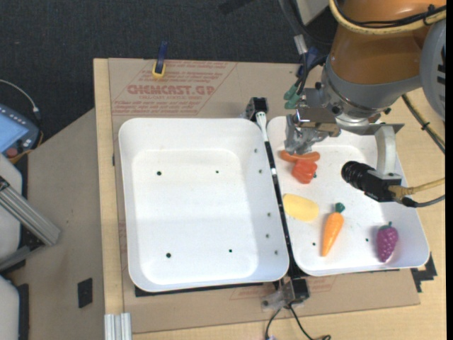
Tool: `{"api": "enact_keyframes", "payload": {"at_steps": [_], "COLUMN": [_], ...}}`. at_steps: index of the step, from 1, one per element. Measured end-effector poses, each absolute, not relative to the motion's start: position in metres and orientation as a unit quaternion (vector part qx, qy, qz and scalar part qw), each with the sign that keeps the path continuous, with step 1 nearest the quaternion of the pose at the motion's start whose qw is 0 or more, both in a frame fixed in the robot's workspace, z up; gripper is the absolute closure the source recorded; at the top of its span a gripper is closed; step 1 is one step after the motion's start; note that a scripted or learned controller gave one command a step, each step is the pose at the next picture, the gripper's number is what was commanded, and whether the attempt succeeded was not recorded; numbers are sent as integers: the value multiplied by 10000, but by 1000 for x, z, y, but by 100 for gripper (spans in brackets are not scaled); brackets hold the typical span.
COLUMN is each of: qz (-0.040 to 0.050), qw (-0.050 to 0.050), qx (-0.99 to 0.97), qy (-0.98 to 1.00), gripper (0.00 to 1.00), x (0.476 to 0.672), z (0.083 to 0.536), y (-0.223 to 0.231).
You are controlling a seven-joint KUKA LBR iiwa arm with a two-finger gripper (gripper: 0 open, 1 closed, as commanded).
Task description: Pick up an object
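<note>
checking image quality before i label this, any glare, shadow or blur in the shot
Camera view: even, soft light; the left bin is bright, near washed out on its floor, with no hard glare; a soft shadow sits under the gripper by the red-orange toy; the carrot and grapes look sharp; the arm looks slightly soft.

Red printed lettering is seen on the flat brown cardboard sheet (191, 83) lying under the two white bins; it appears to read "CHEMCAST GP". Smaller red lines printed above and below it are too fine to be read.
</note>
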State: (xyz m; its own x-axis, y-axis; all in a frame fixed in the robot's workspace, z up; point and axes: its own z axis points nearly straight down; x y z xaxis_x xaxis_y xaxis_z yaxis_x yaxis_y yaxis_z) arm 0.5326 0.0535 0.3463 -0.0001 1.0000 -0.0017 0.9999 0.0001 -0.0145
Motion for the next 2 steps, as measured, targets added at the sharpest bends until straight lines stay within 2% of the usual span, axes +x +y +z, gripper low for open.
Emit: {"api": "enact_keyframes", "payload": {"at_steps": [1,2], "qz": [-38,-58], "qw": [-20,-32], "qx": [-7051,-7057], "qy": [-7091,-7085], "gripper": [100,100], "x": [524,513], "z": [430,524], "y": [105,129]}}
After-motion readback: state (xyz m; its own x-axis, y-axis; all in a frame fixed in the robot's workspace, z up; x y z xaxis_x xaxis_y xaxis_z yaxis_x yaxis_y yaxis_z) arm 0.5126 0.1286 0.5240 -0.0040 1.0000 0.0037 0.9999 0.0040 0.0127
